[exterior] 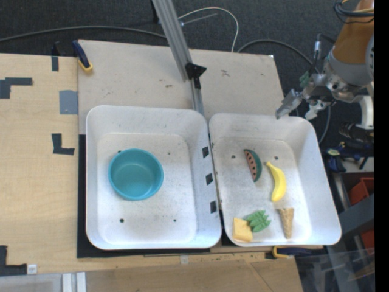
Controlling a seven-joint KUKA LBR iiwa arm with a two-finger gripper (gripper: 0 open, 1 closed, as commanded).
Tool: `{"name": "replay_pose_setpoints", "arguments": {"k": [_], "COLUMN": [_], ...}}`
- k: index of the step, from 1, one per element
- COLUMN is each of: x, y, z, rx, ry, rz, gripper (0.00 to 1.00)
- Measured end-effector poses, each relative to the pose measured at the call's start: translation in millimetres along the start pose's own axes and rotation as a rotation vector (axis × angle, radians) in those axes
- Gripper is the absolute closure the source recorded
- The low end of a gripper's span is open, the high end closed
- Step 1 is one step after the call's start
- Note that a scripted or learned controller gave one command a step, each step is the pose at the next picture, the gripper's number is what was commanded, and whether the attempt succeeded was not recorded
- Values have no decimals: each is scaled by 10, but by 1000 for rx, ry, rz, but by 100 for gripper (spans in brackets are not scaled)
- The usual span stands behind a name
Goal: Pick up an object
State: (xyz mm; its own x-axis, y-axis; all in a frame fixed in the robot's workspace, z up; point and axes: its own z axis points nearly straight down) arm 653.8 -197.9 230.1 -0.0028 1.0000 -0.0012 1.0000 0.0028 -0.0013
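Gripper (299, 104) w/ fingers spread above right bin's (316, 140) far rim; banana (277, 182), watermelon slice (253, 164) inside; teal bowl (136, 174) in left bin (97, 132)

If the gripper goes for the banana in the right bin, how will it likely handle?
The banana looks like a smooth toy, so probably light and stiff. Its curved, glossy skin may slip or pivot between fingers. Lying flat beside the watermelon slice, it seems unlikely to roll far.

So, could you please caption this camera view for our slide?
Gripper open above the right bin's far rim; banana and watermelon slice lie inside.
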Motion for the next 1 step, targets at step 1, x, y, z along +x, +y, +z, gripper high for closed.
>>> {"name": "replay_pose_setpoints", "arguments": {"k": [1], "x": [-2], "y": [-1], "z": [0], "rx": [1], "ry": [0], "rz": [0], "gripper": [0]}}
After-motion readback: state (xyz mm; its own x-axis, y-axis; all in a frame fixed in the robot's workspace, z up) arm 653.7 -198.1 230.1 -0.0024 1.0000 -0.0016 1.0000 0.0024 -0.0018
